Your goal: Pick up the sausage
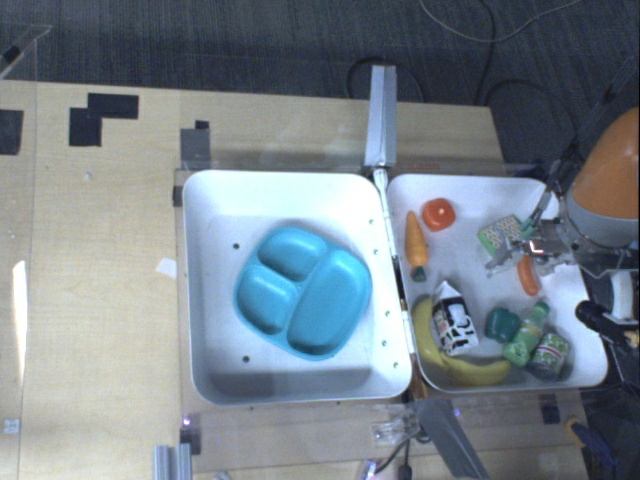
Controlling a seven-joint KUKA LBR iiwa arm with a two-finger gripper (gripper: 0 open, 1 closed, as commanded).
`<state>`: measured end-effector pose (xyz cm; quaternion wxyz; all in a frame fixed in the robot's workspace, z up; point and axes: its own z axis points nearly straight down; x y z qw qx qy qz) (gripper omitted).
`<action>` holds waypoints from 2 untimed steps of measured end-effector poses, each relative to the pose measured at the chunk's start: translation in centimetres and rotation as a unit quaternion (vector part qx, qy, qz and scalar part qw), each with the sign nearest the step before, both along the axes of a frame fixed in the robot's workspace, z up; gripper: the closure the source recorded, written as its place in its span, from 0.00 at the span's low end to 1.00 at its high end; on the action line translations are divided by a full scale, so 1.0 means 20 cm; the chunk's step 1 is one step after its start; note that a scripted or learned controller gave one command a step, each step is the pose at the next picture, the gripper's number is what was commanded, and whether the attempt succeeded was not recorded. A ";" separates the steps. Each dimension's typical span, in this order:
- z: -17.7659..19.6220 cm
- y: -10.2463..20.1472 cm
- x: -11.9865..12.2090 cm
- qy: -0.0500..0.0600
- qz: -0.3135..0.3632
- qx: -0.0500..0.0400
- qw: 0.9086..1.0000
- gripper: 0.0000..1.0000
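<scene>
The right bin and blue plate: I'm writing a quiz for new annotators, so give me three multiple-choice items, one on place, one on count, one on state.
1. Where does the sausage lie?
A. right bin, near its right side
B. left bin
C. on the bench

2. How many compartments has the blue plate?
A. two
B. three
C. five

3. How does the carrot rest?
A. upright on its tip
B. on the plate
C. flat, by the bin's left wall

Key: 1 A, the orange-red sausage sits close to the gripper in the right bin. 2 B, two small sections and one large show. 3 C, it lies lengthwise along the divider.
</scene>
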<state>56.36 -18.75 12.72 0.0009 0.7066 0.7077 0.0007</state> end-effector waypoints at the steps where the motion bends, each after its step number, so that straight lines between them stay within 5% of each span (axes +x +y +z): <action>1: -0.19 -0.08 0.06 -0.004 0.014 0.000 1.000 0.00; 2: -0.14 -0.08 0.07 -0.007 0.014 0.000 1.000 1.00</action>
